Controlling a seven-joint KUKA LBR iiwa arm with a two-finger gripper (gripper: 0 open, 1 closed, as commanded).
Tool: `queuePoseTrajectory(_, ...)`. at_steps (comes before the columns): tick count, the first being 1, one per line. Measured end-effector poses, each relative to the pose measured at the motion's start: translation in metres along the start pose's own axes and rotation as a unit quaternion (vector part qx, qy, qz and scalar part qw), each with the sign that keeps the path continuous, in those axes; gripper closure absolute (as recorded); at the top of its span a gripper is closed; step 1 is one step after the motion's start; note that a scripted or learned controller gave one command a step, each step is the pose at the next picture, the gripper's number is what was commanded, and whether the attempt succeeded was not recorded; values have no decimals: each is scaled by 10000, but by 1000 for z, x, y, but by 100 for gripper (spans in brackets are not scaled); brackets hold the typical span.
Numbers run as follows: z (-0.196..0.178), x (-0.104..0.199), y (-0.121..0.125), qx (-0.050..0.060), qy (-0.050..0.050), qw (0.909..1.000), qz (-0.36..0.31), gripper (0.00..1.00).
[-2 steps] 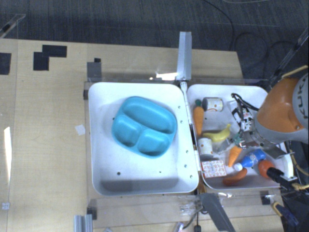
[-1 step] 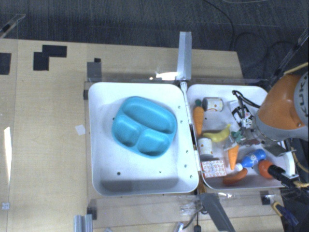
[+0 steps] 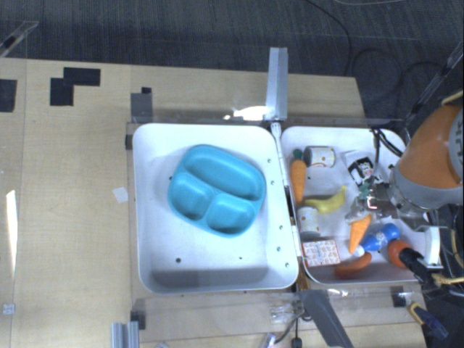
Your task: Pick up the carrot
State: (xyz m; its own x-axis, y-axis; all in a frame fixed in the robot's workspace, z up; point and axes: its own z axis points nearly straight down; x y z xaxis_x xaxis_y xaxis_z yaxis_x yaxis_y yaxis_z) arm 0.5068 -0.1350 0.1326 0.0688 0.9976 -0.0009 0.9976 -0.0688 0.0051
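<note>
From here I cannot tell whether the jaws are released or clenched: the gripper (image 3: 371, 200) sits low in the right bin (image 3: 341, 132), its tip lost in clutter, and I see nothing clearly held in it. Just below the jaws in the picture, almost touching them, lies a short orange tapered piece (image 3: 359, 235) that may itself be a carrot. A blue toy (image 3: 385, 235) lies beside that piece and a red-orange lump (image 3: 397, 251) just beyond. To the jaws' left is a yellow banana (image 3: 330, 201), near but apart. The plainest carrot (image 3: 298, 182) is farther left again, past the banana, lying lengthwise against the bin wall by the divider and well apart from the jaws. A small can (image 3: 320, 156) stands up-left of the jaws and a patterned card (image 3: 320, 252) down-left. The left bin (image 3: 152, 216), with its blue divided plate (image 3: 217, 189), is farthest off. I judge the task to be at the reach-and-align step, with no grasp made. If the piece under the jaws is the target, the next move calls for opening squarely across it and dropping straight down; if the wall-side carrot is meant, I need a lift clear of the clutter and a traverse left, then a grip across its width away from the wall
</note>
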Motion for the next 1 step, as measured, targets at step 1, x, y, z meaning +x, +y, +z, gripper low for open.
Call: queuePoseTrajectory(1,-64,33,-11,-12,-2,9873,-1587,100)
